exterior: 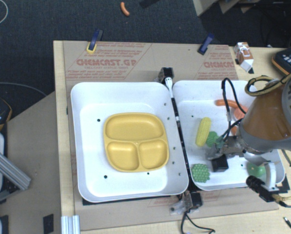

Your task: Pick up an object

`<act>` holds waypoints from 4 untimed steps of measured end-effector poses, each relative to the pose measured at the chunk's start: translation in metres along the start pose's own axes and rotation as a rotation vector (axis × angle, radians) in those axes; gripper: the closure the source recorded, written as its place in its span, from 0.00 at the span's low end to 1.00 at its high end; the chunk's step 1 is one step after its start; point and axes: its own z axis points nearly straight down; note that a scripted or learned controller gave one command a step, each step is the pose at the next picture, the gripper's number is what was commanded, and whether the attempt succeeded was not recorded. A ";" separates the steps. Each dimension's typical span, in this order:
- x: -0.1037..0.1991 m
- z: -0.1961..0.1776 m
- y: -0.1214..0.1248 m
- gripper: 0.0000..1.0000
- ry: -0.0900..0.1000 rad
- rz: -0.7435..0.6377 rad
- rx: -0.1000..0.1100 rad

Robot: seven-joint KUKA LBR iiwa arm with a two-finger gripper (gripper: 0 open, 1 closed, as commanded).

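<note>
Resting on a cardboard-covered bench (pixel 135 57) above dark carpet, two white bins are seen.
A yellow divided plate (pixel 135 141) is held in the left bin (pixel 87 130); in the right bin (pixel 194 101), a yellow corn cob (pixel 203 131) and green pieces (pixel 200 172) are lain beside the gripper (pixel 219 157), whose finger opening cannot be told.

One fixed camera looks down slantwise on both bins (pixel 82 130)

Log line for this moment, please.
end effector low in right bin | beside corn, broccoli | yellow tray in left bin
</note>
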 end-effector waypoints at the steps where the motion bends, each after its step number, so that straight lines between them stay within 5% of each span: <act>1: 0.010 -0.051 0.000 1.00 -0.002 -0.003 -0.004; 2: 0.006 -0.112 0.007 1.00 -0.003 -0.003 -0.006; 3: 0.006 -0.131 0.008 1.00 -0.003 -0.002 -0.004; 4: 0.028 -0.135 0.047 1.00 -0.002 -0.006 -0.004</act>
